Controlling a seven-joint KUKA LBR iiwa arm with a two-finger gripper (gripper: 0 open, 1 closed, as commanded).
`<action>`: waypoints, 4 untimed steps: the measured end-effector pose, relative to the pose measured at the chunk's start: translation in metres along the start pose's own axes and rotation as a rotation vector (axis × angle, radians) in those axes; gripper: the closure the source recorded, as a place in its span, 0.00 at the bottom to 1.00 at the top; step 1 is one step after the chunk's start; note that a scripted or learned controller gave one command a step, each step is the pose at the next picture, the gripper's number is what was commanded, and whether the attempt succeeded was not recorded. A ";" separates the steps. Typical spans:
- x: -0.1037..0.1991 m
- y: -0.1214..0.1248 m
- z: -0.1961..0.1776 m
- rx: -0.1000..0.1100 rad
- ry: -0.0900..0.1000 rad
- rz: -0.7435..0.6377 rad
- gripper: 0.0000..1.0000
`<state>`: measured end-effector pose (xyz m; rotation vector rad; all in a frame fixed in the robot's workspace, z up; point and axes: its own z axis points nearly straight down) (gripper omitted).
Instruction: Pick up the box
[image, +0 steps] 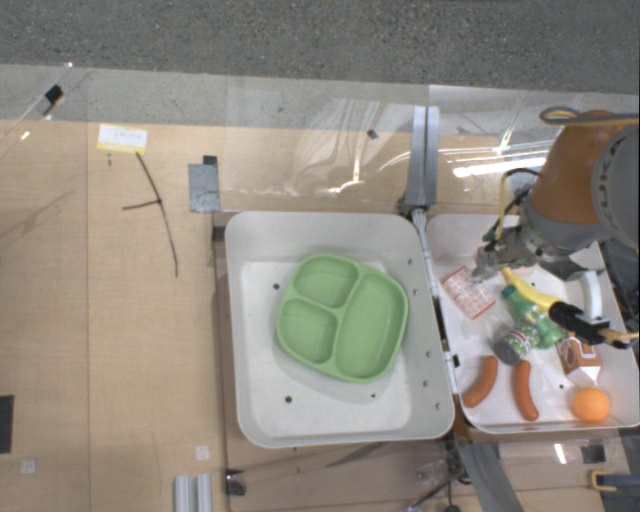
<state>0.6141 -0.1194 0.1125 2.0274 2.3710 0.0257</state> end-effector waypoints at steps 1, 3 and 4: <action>0.000 0.000 0.000 0.000 0.000 0.000 0.00; 0.007 -0.022 0.007 0.015 0.003 -0.063 1.00; 0.060 0.038 -0.132 0.018 0.003 0.108 1.00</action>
